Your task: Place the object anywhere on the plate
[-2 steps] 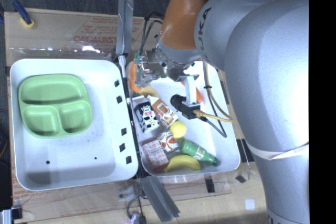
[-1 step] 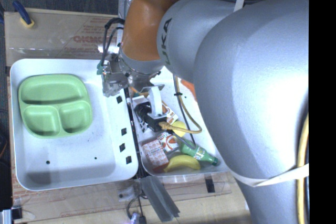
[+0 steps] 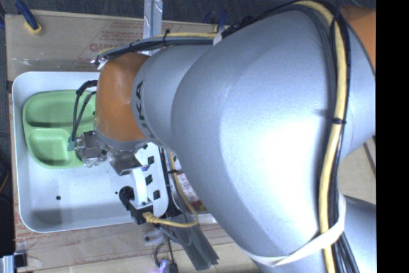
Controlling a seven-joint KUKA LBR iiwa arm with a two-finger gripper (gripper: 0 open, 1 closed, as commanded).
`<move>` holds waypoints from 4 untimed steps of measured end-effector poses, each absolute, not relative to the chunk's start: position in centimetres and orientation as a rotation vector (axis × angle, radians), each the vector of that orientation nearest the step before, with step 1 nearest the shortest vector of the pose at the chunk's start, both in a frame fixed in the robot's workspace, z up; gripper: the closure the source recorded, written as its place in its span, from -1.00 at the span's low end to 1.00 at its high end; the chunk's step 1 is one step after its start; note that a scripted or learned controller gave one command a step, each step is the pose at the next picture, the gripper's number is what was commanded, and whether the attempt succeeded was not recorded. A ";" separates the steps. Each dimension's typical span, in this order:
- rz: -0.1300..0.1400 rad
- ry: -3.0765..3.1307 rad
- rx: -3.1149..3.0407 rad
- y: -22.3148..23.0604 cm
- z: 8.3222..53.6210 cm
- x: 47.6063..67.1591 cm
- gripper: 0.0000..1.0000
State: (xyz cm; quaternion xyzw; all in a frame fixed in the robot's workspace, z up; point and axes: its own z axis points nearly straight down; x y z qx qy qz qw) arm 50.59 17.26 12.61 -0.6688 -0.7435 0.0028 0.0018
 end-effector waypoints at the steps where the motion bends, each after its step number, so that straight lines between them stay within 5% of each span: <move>1: 0.004 -2.469 -1.939 20.9 18.1 51.8 1.00; 2: 0.002 -2.723 -1.566 21.0 20.9 52.3 1.00; 3: 0.005 -2.930 -1.125 21.1 22.3 47.5 1.00; 4: 0.006 -2.932 -1.121 21.0 23.3 47.6 1.00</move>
